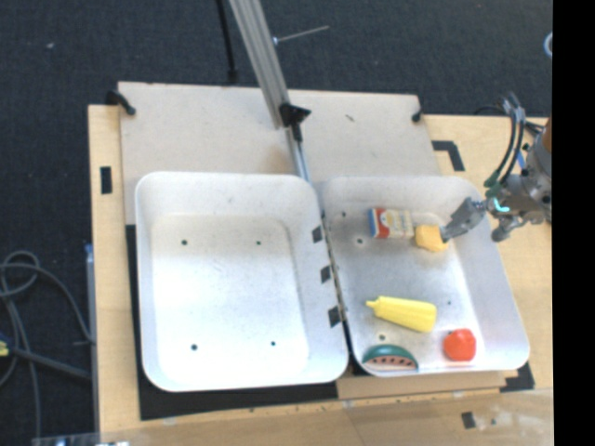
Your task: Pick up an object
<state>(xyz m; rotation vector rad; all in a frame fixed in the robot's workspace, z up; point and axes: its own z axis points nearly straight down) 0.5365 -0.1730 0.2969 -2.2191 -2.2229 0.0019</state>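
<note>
Yellow lump (pixel 429 239) beside gripper (pixel 482 219), near right bin (pixel 502 291) far rim

- Left bin (pixel 228 282) in the frame's centre-left offers open floor
- Right bin (pixel 483 277) is crowded; carton (pixel 389 222) and yellow block (pixel 429 238) above; mustard bottle (pixel 403 312), tomato (pixel 459 345), watermelon slice (pixel 390 359) below; narrow gap between

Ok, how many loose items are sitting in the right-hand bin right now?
5. Small carton and yellow chunk near the far wall by the gripper; yellow bottle mid-bin; watermelon slice and red ball at the near edge. None looks hidden.
</note>
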